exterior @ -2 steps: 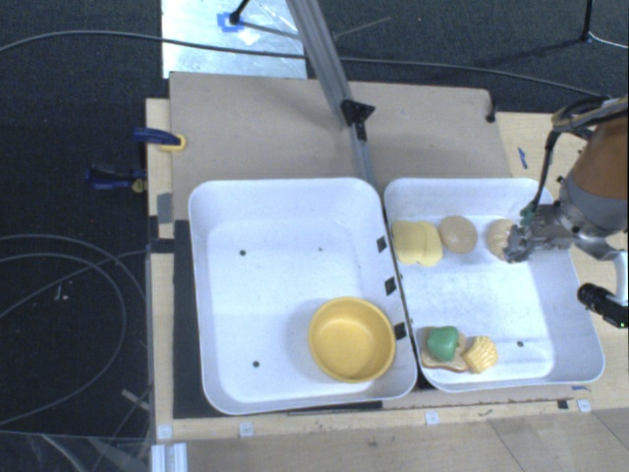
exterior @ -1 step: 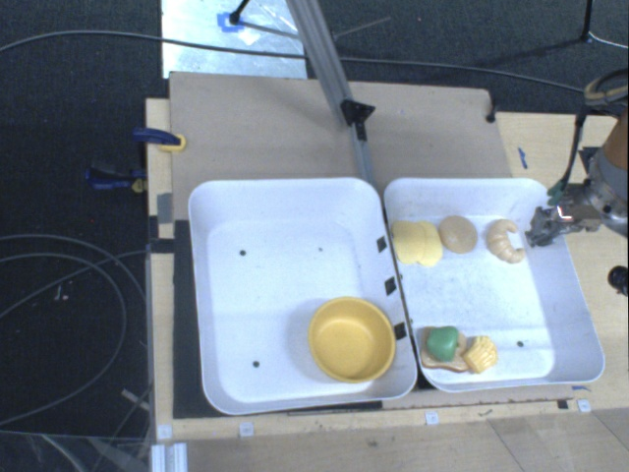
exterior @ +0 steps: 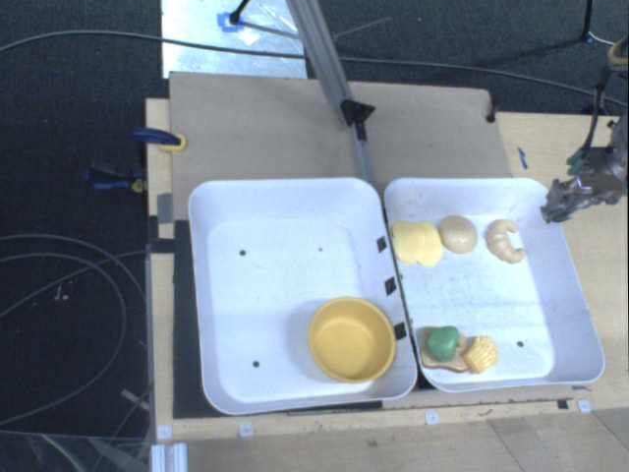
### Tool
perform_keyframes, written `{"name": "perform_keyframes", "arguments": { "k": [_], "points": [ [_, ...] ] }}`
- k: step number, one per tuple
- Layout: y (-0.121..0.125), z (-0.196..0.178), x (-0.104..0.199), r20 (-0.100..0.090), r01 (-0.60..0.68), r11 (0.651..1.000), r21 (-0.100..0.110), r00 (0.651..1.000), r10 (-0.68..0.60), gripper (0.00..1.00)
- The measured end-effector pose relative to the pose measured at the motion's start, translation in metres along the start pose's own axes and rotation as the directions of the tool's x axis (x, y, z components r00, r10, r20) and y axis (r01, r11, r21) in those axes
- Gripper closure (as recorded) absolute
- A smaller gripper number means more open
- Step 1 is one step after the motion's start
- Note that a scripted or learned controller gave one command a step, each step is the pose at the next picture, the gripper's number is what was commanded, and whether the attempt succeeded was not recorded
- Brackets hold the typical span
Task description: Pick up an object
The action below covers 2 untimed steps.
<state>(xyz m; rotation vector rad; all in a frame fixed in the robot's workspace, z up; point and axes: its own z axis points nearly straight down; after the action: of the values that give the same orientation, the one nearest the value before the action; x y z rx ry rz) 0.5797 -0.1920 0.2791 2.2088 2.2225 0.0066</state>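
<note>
A yellow bowl (exterior: 352, 338) sat far left of the end effector (exterior: 562, 205); a croissant (exterior: 505, 240) lay near, lower-left; its grip state could not be told.

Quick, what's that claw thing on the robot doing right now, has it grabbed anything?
Gripper: at the right bin's far right edge, nothing seen in it; open or closed cannot be told. The croissant nearby lies untouched.

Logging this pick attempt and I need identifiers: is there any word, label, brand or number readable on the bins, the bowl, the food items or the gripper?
None can be read.
Yellow bowl: plain, no print.
Two white bins: only small dark dots, no lettering.
Gripper: too small and blurred to read anything.
</note>
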Motion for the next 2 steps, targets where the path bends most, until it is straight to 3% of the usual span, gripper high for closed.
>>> {"name": "perform_keyframes", "arguments": {
  "k": [2],
  "points": [
    [0.009, 0.014, 0.107, -0.004, 0.004, 1.0, 0.006, 1.0, -0.004, 1.0]
  ]
}}
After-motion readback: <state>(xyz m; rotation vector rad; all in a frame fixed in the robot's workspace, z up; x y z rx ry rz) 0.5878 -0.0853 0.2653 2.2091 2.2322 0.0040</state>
